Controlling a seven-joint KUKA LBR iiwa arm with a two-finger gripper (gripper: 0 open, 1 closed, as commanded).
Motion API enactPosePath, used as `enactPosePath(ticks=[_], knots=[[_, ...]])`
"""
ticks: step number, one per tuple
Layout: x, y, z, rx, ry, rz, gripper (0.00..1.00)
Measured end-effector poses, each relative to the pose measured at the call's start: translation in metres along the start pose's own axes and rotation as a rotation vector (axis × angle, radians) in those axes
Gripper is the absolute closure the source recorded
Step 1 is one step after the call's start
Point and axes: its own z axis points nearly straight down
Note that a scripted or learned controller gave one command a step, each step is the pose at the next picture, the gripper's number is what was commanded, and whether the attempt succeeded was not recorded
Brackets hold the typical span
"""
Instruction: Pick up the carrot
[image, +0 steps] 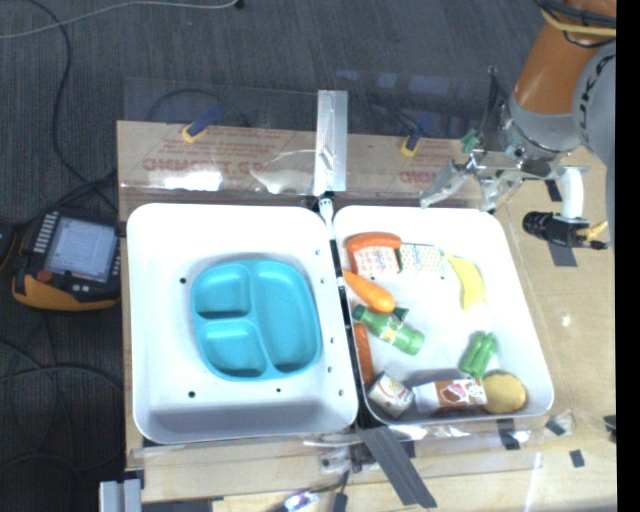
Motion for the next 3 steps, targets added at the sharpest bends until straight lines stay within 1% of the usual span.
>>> enactPosePath(ticks=[1,2,3], knots=[[0.046,0.001,0.030,0.002,0.000,0.092,0.00],[0.051,-0.103,0.129,0.002,0.000,-0.080,0.00],[0.044,-0.094,0.093,0.001,0.000,0.000,0.00]])
